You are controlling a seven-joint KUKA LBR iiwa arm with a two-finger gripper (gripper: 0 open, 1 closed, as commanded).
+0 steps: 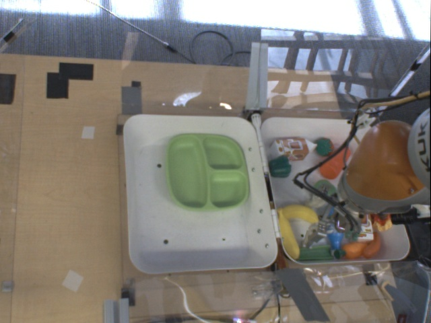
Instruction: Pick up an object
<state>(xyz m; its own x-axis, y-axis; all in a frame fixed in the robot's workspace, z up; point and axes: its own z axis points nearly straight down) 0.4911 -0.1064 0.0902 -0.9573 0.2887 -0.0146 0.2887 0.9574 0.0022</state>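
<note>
Toys are piled in the right bin (401, 249): yellow banana (294, 222) lying at the left wall, dark green pepper (279, 167) beside a brown-and-white carton (293, 147), orange pieces (362, 249) near the front edge.

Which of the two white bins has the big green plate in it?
The left bin. The green divided plate lies in its middle, while the right bin holds a jumble of toy food, like the banana.

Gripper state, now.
Gripper: cannot be told; it sits low in the right bin beside the banana.
</note>
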